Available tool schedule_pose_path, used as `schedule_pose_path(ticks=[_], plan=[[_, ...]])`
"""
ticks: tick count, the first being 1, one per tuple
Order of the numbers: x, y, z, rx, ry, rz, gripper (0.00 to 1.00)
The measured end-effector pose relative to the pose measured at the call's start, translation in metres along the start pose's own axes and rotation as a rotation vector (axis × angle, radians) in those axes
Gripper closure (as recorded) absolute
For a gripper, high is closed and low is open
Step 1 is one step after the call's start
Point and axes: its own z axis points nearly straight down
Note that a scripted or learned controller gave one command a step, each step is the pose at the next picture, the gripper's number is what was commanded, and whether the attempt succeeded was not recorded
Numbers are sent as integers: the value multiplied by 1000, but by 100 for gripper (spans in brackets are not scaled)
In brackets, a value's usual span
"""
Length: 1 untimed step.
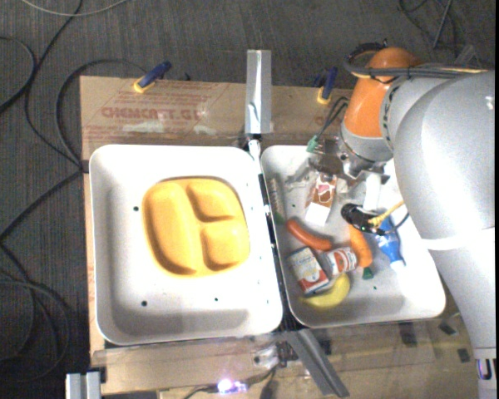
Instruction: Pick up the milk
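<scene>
Reaching Into the Crowded Right Bin for the Milk

Hovering at the upper right of the frame, the grey arm with its orange band hangs over the shallow white right-hand bin [416,302]; its two-finger gripper [333,163] sits low above the bin's upper part, and whether it is open or closed I cannot tell, since the wrist hides it from above; nothing is visibly held. The likeliest milk, a small white-and-brown carton [323,193], lies just below the gripper, which probably explains the arm's position; a second small red-and-white carton [307,270] lies lower, beside a yellow banana [331,293]. A reddish sausage [308,234] crosses between them, crowding any approach. The white left-hand bin [116,306] holds a yellow compartment tray [197,225], well apart.
</scene>
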Motion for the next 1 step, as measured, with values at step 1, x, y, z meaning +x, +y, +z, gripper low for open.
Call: schedule_pose_path(ticks=[1], plan=[[-3, -1, -6, 7, -6, 1, 100]])
